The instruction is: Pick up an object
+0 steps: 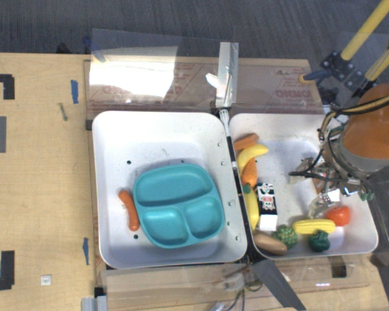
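Bins sit side by side on the bench, seen from above at a slant. At the left bin's [117, 135] centre lies a teal divided plate [178, 204], and touching the plate's nine-o'clock edge is an orange sausage [129, 210], lying roughly lengthwise.

The right bin [279, 125] holds the clutter. Along its nine-o'clock wall, from twelve down to six: a small orange piece [246, 139], a yellow banana [253, 153], a carrot [249, 173], then a long yellow strip [251, 206] hugging the divider. Just beside these stands a black-and-white carton [267, 205]. At the six-o'clock end lie a brown potato-like piece [268, 241], a green broccoli [286, 236], a yellow corn cob [314, 226] and another green piece [319, 240] — all close together. A red-orange tomato [340, 215] sits at the corn's two o'clock, touching it.

The arm [369, 131] enters from three o'clock, its orange band above the wrist. The gripper [325, 190] hangs low over the right bin, just at the tomato's eleven o'clock — whether its claw is spread or closed I cannot tell, as wires and metal parts blur together there. Nothing can be made out between its tips.
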